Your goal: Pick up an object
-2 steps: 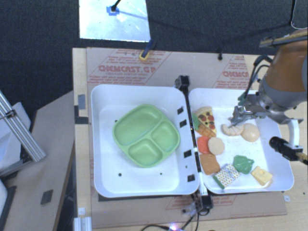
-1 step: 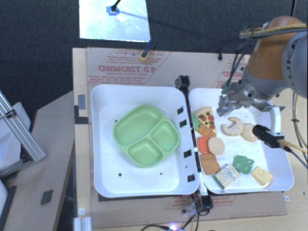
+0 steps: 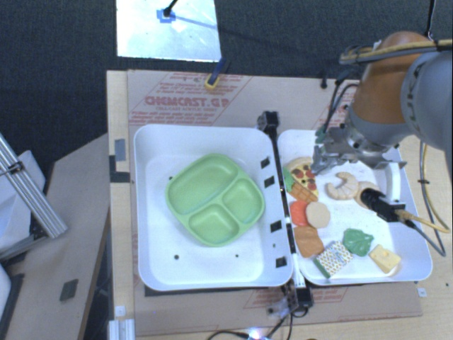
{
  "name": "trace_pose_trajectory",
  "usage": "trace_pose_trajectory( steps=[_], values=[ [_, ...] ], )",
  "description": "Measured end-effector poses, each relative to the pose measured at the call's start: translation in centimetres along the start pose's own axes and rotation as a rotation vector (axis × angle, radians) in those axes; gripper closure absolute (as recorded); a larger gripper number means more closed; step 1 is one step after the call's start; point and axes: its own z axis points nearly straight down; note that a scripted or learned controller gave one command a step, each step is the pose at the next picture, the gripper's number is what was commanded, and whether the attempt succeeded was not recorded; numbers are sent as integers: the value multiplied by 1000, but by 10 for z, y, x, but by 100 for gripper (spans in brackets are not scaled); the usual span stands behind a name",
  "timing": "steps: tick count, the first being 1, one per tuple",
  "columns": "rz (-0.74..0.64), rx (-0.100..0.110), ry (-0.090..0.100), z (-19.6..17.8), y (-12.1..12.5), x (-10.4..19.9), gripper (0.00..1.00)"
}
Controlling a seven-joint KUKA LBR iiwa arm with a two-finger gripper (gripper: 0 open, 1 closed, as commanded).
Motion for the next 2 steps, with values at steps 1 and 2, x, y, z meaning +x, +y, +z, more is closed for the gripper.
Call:
trace_pose_trajectory(
  steps=[1, 2],
  values=[
    [0, -3, 0, -22, 2, -2, 100],
    [4, 0, -1, -1, 2, -5, 100]
  ],
)
